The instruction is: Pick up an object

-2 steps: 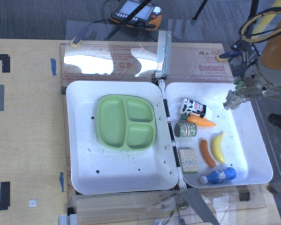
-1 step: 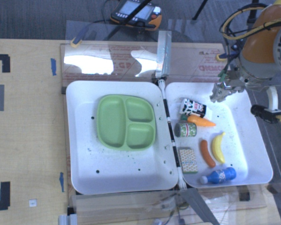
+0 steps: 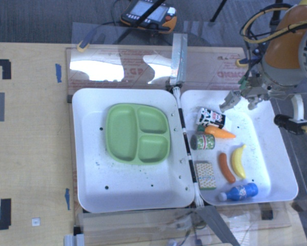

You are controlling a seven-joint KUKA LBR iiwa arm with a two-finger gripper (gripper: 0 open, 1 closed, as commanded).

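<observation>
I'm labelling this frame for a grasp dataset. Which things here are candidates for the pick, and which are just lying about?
Pick candidates, right bin:
cow-print carton
carrot
green can
sausage
banana
patterned box
blue bottle

Lying about:
green divided plate, left bin
handheld device beyond the bench

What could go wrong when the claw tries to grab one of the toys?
1. The carrot lies right against the cow-print carton and the green can, so the claw might bump or pinch two at once.
2. The blue bottle lies on its side near the right bin's front wall; it could roll away.
3. The banana and sausage lie close together, leaving little room between them.
</observation>
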